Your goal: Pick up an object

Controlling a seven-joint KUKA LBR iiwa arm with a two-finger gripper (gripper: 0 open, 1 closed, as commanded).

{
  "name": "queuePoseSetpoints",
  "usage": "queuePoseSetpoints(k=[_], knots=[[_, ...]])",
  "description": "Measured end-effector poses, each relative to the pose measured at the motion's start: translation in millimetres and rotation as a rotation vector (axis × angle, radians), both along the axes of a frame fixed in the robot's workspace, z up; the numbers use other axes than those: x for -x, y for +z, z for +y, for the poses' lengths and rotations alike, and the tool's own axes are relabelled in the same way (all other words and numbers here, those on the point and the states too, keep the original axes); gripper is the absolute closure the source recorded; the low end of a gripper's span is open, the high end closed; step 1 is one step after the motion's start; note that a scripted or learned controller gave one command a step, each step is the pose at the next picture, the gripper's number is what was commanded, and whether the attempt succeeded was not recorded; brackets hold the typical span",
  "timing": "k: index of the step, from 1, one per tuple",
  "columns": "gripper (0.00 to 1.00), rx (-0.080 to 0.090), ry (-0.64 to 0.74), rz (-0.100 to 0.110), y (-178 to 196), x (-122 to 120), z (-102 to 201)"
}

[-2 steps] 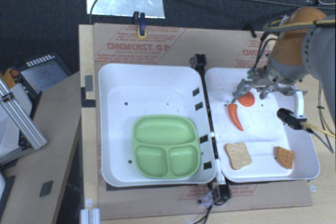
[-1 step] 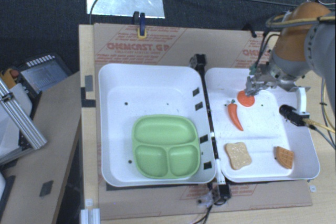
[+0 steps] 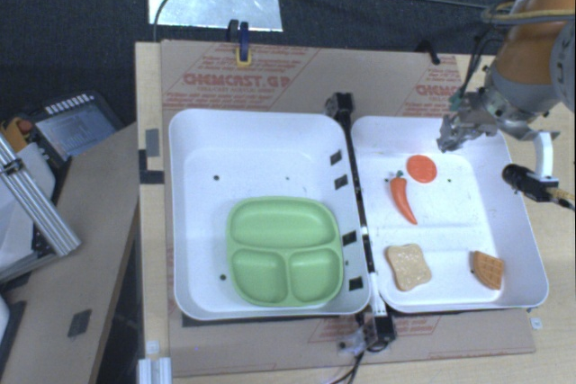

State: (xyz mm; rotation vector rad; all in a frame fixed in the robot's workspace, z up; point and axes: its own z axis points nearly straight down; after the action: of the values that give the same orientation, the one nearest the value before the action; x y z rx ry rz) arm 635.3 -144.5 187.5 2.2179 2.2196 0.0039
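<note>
The right bin point(image 3: 513, 220) holds a round red-orange tomato slice point(image 3: 421, 168), an orange carrot point(image 3: 401, 198) just left of and below it, a slice of toast point(image 3: 409, 266) near the front, and a small brown waffle piece point(image 3: 487, 269) at the front right. My gripper point(image 3: 453, 138) hangs over the far part of this bin, a little up and right of the tomato slice, with nothing visibly between its fingers. The grey arm with its orange band point(image 3: 531, 49) comes in from the upper right.
The left bin point(image 3: 207, 148) carries a green three-compartment plate point(image 3: 284, 249) toward its front. A black clip row point(image 3: 351, 193) runs between the bins. Cables cross above the bench, and a yellow clamp point(image 3: 242, 45) sits at the far edge.
</note>
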Motion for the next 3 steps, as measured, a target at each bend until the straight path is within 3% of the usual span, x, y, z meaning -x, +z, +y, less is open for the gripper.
queuePoseSetpoints(k=[1, 2, 3], knots=[[1.0, 0.0, 0.004, -0.003, 61, -4, 8], [1.0, 0.0, 0.003, -0.001, 95, -6, 8], [1.0, -0.002, 0.007, 0.002, 82, -10, 51]])
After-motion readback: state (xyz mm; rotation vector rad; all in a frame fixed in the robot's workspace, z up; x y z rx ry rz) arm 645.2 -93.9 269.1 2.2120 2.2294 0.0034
